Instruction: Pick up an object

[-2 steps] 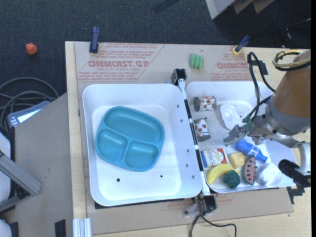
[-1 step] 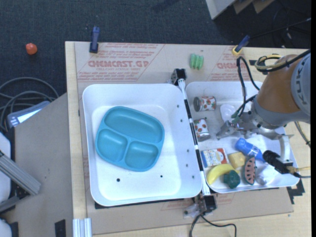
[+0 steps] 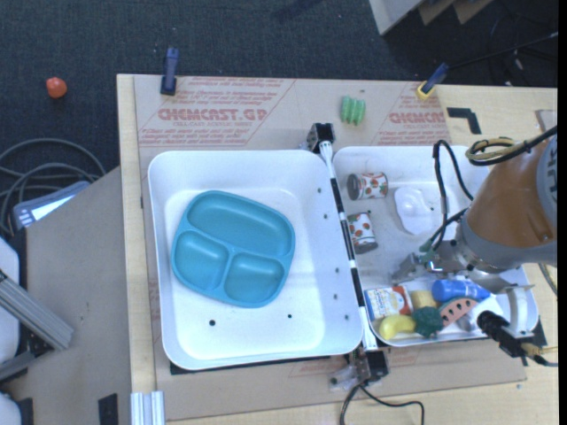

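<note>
The right bin (image 3: 390,159) holds several small objects. Two spotted cans (image 3: 368,185) (image 3: 361,230) lie near its left wall, and a white lump (image 3: 413,207) sits mid-bin. At the front are a small printed box (image 3: 383,301), a yellow piece (image 3: 396,327), a green piece (image 3: 430,321), a pink spotted slice (image 3: 457,309) and a blue bottle (image 3: 457,288). My gripper (image 3: 419,265) hangs low in this bin, just left of the blue bottle and above the printed box. The orange-banded wrist (image 3: 514,206) covers the bin's right side.
The left bin (image 3: 230,343) carries a blue divided plate (image 3: 233,248). A green object (image 3: 353,111) and a blue clamp (image 3: 169,71) rest on the board behind the bins. Cables (image 3: 461,162) loop beside the arm.
</note>
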